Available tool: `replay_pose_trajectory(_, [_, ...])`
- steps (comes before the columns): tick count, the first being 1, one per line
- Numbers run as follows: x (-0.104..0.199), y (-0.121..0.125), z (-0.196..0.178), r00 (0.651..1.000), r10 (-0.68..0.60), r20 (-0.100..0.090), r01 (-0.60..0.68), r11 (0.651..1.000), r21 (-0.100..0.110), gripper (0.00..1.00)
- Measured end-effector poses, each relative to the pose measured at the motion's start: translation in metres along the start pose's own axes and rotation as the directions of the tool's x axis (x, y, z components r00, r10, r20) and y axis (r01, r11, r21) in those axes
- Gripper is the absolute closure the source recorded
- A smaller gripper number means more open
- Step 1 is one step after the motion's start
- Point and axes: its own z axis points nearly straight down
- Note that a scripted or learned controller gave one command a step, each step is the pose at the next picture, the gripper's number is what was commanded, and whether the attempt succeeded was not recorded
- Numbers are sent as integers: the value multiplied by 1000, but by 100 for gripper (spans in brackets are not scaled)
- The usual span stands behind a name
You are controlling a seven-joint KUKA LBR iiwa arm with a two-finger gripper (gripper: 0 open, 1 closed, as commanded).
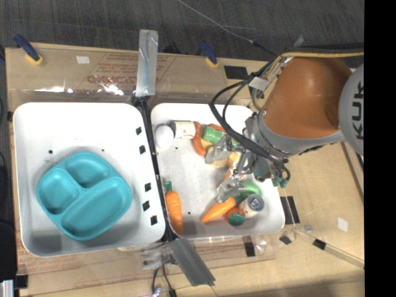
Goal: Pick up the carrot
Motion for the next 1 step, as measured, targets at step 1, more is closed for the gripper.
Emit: replay_pose_trajectory(1, [4, -88, 169, 998, -65, -11, 65, 998, -6, 0])
